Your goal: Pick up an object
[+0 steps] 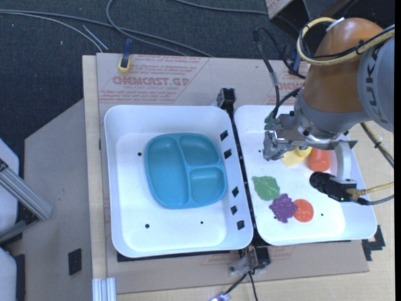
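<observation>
item: right-hand white bin point(357, 227), contents and pincer position. the gripper point(276, 148) hung over the upper left part of this bin, under the grey and orange wrist, its metal body pointing toward the bin's left wall. nearest candidate was a yellow piece point(293, 158), lying just beside the gripper on its right and slightly lower in the view, partly covered by the wrist; its long axis could not be read. touching or nearly touching that piece, further right, sat an orange-red piece point(319, 160). lower in the bin, well clear of the gripper, lay a green leaf shape point(266, 186), a purple grape cluster point(282, 207) and a small orange ball point(303, 211), the last two touching. whether the pincer was released or clenched could not be told, and nothing was seen gripped. the left bin point(125, 218) carried a blue divided plate point(185, 169), well apart from the arm.
</observation>
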{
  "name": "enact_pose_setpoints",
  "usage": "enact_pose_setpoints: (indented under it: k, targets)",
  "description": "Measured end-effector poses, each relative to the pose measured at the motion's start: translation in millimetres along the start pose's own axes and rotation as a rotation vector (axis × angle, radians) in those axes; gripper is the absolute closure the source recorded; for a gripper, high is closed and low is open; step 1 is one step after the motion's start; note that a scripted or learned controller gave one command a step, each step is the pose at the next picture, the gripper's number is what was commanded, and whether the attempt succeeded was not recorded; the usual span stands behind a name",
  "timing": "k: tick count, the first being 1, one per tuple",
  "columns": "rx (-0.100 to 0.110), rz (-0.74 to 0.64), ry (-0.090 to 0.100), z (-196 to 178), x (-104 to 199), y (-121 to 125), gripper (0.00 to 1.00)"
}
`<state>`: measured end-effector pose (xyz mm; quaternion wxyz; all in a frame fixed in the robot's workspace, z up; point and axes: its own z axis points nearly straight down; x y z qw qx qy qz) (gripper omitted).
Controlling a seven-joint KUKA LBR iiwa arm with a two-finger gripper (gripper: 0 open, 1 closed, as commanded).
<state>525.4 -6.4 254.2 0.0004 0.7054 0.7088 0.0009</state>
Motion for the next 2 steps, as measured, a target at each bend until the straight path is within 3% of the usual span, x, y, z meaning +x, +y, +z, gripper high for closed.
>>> enact_pose_setpoints:
  k: [2]
  targets:
    - [0.0, 0.001, 0.0, 22, 90, 47, 1.0]
